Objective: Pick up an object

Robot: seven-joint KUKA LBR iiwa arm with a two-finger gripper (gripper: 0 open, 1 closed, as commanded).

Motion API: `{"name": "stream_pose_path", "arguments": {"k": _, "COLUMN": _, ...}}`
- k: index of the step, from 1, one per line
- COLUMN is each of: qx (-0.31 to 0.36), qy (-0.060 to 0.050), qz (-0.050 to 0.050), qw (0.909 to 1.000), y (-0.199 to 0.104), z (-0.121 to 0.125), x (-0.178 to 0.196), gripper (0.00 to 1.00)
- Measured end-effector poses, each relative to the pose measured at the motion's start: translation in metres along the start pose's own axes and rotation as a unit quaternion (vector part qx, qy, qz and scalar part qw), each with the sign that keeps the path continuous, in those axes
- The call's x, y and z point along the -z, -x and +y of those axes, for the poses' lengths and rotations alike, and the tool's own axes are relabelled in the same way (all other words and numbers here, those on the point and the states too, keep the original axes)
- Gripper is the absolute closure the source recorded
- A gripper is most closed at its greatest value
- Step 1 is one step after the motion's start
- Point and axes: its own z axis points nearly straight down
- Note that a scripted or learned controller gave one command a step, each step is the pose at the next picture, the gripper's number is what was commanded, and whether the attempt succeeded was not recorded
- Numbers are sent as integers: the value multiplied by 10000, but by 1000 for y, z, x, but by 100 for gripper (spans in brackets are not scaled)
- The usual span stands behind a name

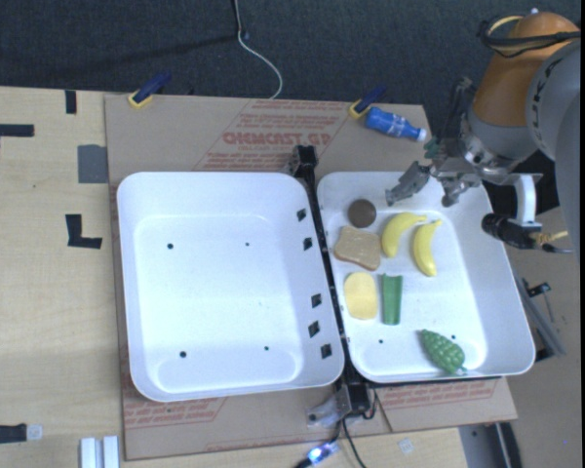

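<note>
The right bin [487, 300] holds several toy foods: two yellow bananas [414, 239], a tan bread slice [358, 249], a brown round piece [362, 213], a yellow block [361, 294], a green stick [391, 299] and a bumpy green item [442, 351]. My gripper [428, 187] hangs over the bin's far edge, just above and behind the bananas. Its fingers [402, 187] are spread apart, with nothing between them.
The left bin [214, 281] lies beside the right one, with a black clip row between them. A blue and white bottle [395, 123] rests on the cardboard behind the right bin. A cable runs down from the top to the cardboard's back edge.
</note>
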Motion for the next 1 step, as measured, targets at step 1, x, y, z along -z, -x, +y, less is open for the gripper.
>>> {"name": "stream_pose_path", "arguments": {"k": 1, "qx": -25, "qy": -20, "qz": -4, "qw": 10000, "y": 48, "z": -47, "x": -107, "gripper": 0}}
